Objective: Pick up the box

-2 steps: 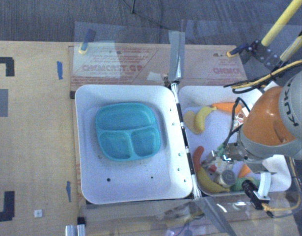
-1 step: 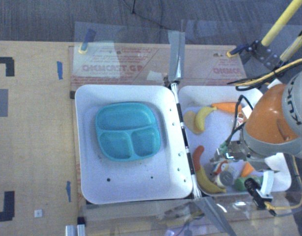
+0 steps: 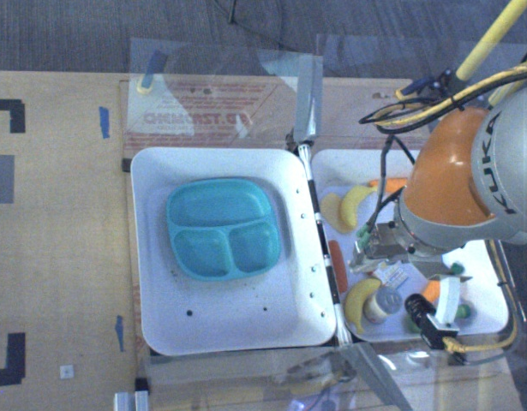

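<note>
1. Camera view: two shallow white bins are seen side by side on the bench [image 3: 57, 255], looked down on at a slant.
2. The left bin [image 3: 152, 255] is occupied by a teal divided plate [image 3: 222, 229] with three compartments, laid flat near the middle of the bin's floor.
3. The arm [image 3: 507, 157] is extended in from the right, and its orange band [image 3: 447, 178] is positioned over the upper part of the right bin [image 3: 486, 294].
4. The gripper [image 3: 376, 248] is held over the left half of the right bin, between two bananas. Whether it is released or clenched cannot be told, as its tip is lost among metal parts and cables.
5. A small white box [image 3: 392, 275] with dark print is made out on the floor of the right bin, just beneath the gripper and just above a small bottle [image 3: 381, 305]. Whether it is touched by the gripper cannot be told.
6. The upper banana [image 3: 356, 205] is laid near the bin's top left. The lower banana [image 3: 360, 302] is laid at the bottom left, just beside the bottle.
7. A thin red-orange stick [image 3: 336, 265] is laid along the right bin's left wall.
8. A small orange thing [image 3: 430, 289] and a small green thing [image 3: 462, 312] are seen at the bin's lower right, too small to be named.
</note>
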Motion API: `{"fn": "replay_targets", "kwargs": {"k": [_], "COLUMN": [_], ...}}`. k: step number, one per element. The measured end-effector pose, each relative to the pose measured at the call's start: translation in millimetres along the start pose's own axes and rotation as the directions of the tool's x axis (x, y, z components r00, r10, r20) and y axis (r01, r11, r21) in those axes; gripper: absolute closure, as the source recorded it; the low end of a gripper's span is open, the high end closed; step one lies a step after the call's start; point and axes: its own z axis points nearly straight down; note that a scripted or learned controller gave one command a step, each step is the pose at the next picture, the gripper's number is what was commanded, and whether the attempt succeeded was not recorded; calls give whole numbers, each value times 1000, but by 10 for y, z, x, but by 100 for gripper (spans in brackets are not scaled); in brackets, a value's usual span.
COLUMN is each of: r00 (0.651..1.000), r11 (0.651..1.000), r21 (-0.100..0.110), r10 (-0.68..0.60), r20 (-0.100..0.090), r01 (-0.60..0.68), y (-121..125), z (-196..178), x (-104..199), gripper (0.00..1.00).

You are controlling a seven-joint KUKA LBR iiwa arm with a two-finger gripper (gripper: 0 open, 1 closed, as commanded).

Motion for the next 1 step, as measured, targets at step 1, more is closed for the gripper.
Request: {"fn": "replay_targets", "kwargs": {"k": [1], "r00": [1000], "r11": [1000], "r21": [0], "r10": [-1], "r20": [0], "r01": [1], "y": [0], "z": [0], "x": [4], "gripper": [0]}}
